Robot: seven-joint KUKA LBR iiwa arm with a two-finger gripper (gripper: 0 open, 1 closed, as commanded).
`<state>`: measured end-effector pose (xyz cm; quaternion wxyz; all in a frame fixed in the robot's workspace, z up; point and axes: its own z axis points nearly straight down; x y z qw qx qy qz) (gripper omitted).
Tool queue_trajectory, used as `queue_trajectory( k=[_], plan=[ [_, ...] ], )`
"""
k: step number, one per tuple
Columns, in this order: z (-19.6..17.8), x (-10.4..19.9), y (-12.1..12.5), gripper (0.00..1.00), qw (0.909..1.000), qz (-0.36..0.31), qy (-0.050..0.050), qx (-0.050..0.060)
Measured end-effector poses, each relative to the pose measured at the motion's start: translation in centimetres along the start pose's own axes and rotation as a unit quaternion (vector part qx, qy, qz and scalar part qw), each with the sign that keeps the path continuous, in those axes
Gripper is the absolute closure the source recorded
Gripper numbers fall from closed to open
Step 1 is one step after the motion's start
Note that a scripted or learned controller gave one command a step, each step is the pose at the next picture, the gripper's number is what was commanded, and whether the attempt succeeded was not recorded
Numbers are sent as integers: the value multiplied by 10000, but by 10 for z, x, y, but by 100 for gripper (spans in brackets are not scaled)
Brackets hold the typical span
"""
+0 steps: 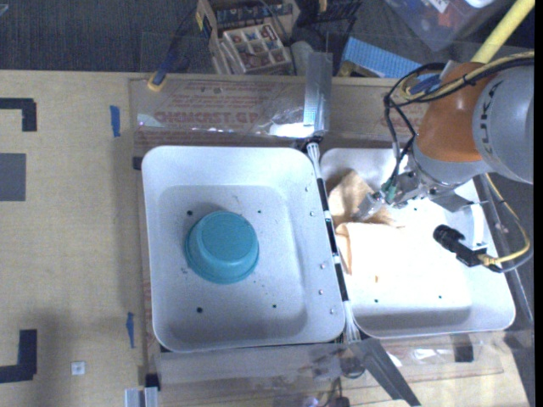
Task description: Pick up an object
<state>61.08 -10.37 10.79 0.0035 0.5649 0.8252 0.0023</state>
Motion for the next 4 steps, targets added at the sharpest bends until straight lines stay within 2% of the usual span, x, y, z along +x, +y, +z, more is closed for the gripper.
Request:
queue_trajectory(
  k=[1, 2, 3, 4],
  plan=[
    [-76, 32, -30, 0, 9978, -667, 18, 39],
    [5, -23, -15, 0, 9998, -186, 13, 37],
    [19, -1, 14, 0, 9995, -311, -10, 4],
    [9, -1, 14, 100, 9995, -307, -8, -11]
  ],
)
